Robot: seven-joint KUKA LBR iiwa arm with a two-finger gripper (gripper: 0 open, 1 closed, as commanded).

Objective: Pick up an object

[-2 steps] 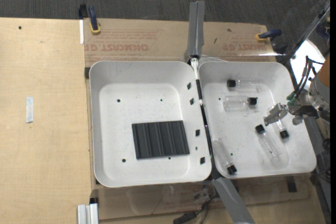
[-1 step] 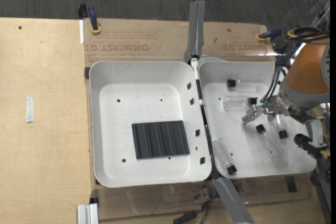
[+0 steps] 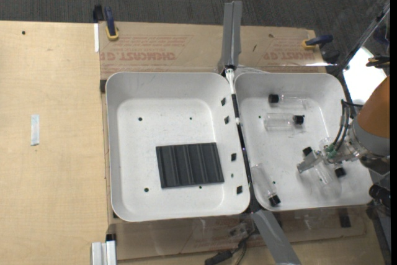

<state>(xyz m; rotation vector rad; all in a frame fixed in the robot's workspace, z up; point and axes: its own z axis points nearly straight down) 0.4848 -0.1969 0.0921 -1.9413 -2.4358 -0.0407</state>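
From where I stand, the gripper [image 3: 315, 161] hangs low over the right bin [image 3: 291, 80]. It is too tangled with glassy clutter for me to tell whether it is open or closed, and I see nothing plainly held.

The likeliest target is the nearest vial [image 3: 307, 152], a small clear tube with a black cap. It lies on its side on the bin floor, just beside the gripper on the side away from the arm. A second vial [image 3: 329, 177] lies just beside the gripper on the near side, with its cap pointing back toward the arm. Three more vials lie farther out. Two, [image 3: 280, 123] and [image 3: 277, 98], are beyond the gripper toward the bin's far wall. One [image 3: 265, 185] is well apart, near the wall shared with the left bin [image 3: 124, 133].

I'd judge these vials very light, rigid and slick. Their round bodies look likely to roll or squirt out of a pinch, and they may crack if squeezed hard. The body is nearly see-through against the white floor, so the black cap is the clearest mark. I'd take hold across the middle of the tube, square to its length, where the sides run parallel.

The dark ribbed slab [image 3: 189, 164] in the left bin, far across from the gripper, looks flat, stiff and wider than a pinch would span.
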